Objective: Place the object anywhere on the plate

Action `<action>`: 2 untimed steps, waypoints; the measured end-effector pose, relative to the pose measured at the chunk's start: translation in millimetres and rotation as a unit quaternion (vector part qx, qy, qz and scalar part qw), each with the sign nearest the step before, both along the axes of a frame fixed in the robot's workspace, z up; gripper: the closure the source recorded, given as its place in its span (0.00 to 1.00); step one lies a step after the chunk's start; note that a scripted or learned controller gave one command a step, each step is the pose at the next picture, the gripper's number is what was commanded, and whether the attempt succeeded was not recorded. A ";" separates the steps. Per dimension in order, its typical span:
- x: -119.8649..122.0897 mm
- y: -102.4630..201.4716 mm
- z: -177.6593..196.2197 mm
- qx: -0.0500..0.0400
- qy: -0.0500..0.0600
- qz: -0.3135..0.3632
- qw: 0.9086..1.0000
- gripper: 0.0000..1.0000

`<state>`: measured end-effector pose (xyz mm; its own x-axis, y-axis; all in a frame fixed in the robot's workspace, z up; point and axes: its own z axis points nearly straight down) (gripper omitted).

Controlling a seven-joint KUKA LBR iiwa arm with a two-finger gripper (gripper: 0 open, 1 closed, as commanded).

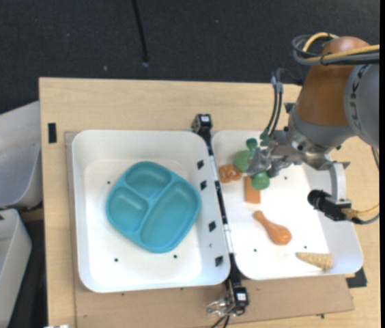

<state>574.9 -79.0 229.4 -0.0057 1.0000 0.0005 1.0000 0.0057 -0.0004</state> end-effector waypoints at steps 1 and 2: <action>7.8 57.3 -5.7 0.000 0.000 0.000 1.000 1.00; 18.6 117.6 -2.8 0.000 -0.001 0.001 1.000 1.00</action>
